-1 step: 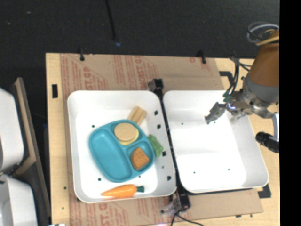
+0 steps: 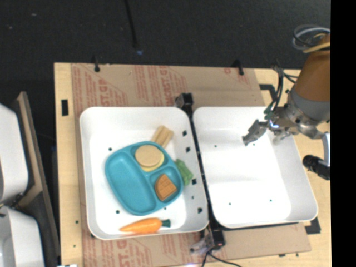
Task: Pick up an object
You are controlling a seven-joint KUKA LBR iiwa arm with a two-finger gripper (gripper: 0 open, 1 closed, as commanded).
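We log the candidates in the left bin point(image 2: 92, 149): a toy carrot point(image 2: 146, 225) by the near wall, a blue divided tray point(image 2: 129, 185) carrying a round biscuit point(image 2: 150, 156) and a waffle piece point(image 2: 166, 187). All lie untouched. The gripper point(image 2: 260, 131) hangs over the right bin point(image 2: 289, 204), well apart from them, fingers spread, nothing between. We judge pickup not begun: reach, descent, grasp remain.

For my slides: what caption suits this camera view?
Gripper over right bin; left bin holds tray and carrot.
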